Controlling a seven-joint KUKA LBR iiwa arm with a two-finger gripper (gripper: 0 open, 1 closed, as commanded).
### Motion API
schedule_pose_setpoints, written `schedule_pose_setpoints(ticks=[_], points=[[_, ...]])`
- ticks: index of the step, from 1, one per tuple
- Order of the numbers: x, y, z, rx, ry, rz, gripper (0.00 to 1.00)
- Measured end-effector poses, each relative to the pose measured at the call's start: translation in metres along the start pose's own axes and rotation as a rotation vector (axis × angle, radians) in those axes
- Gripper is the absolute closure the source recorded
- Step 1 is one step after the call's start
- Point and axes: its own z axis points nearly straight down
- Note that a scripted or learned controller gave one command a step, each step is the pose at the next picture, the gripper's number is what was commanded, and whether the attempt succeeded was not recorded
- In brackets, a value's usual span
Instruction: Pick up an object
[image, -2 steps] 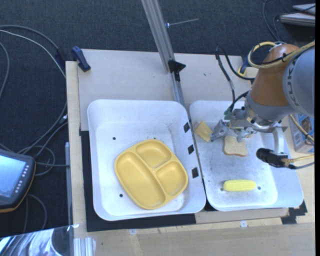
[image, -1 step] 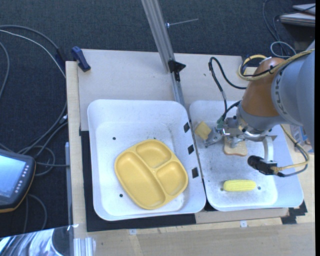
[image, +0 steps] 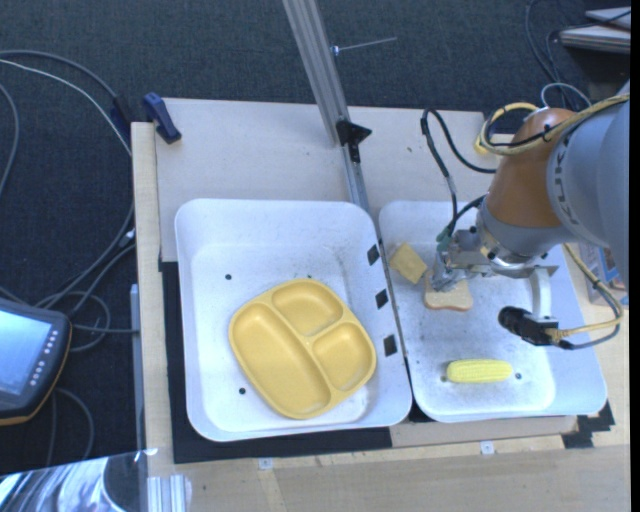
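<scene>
The grey arm (image: 575, 170) is reaching in from the right and bending down over the right bin (image: 580, 385), while the left bin (image: 200, 240) is carrying a yellow divided plate (image: 300, 345) lying flat near its middle. In the right bin three small things are waiting: a corn cob (image: 478, 372) lying on its side toward the near edge, a slice of toast (image: 449, 298) toward the far left part, and a pale yellow cheese-like wedge (image: 408, 264) sitting just beside the wall between the bins. The gripper (image: 452, 270) is hanging right over the toast, apparently touching or nearly touching its far edge, so the toast is looking like the likely target, though that is a judgement. How wide the pincer is standing, and whether it is gripping anything, I cannot tell, since the wrist body is covering it from above. To do the pick well, it should be straddling the slice across its narrow width, settling low enough to catch the thin edges, closing gently, then rising straight up clear of the wedge. The toast's far side is being hidden under the tool, and the arm's upper part is being cut off at the right.
</scene>
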Motion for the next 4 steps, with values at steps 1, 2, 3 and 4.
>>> schedule_pose_setpoints(ticks=[1, 2, 3, 4], points=[[0.008, 0.01, -0.056, -0.002, -0.001, -0.001, 1.0], [-0.002, 0.008, -0.113, -0.002, -0.002, 0.0, 1.0], [-0.002, 0.01, -0.168, -0.003, -0.002, 0.0, 1.0], [0.053, 0.01, -0.147, 0.009, 0.002, -0.005, 1.0]])
